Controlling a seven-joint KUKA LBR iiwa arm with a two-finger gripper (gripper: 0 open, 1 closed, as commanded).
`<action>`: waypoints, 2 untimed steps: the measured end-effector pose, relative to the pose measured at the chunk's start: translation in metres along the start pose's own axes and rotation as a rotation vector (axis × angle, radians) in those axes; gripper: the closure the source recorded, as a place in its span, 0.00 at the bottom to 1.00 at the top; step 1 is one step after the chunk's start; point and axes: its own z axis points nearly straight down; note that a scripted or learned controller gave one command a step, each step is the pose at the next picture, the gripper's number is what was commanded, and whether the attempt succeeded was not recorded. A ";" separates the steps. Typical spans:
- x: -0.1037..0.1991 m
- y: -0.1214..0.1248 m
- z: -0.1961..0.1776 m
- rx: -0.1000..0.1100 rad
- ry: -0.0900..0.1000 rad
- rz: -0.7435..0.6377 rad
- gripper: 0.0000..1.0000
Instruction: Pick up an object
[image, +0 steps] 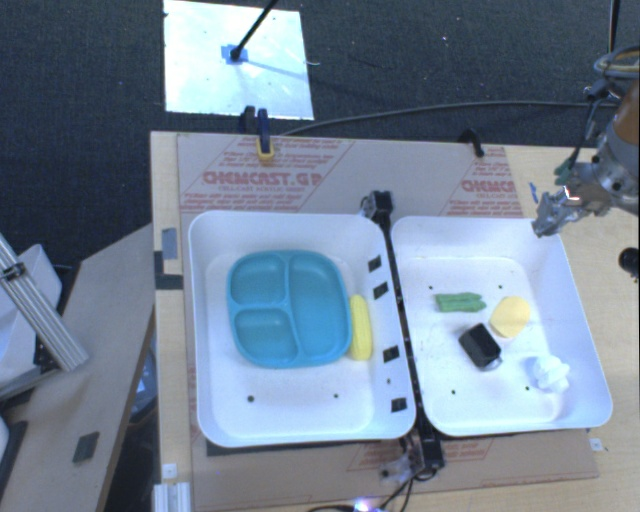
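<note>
I'm treating the green oblong piece (460, 301) as the likeliest pick: it's lying flat on the floor of the right bin (575, 290), a little toward the far wall and near the middle, with its long axis running roughly parallel to that far wall, one end pointing at the divider between the bins. Lying clear of its neighbours on both long sides, it's offering room for fingers to straddle it across the short axis. Just beside it toward the right wall a yellow rounded block (512, 316) is sitting, and touching or nearly touching that, closer to the near wall, a black block (480, 346) is resting at a slant. A crumpled white object (547, 373) is lying toward the near right corner.

In the left bin (215, 400) a blue divided plate (285, 308) is sitting near the centre, with a yellow banana-like piece (360, 327) lying along its right rim, long axis running far to near.

The gripper (552, 213) is hovering over the far right corner of the right bin, carrying nothing that I can see; I can't tell how it's set.
</note>
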 end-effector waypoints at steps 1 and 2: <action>0.042 -0.020 0.005 0.005 0.002 -0.002 1.00; 0.090 -0.029 0.019 0.005 0.002 -0.003 1.00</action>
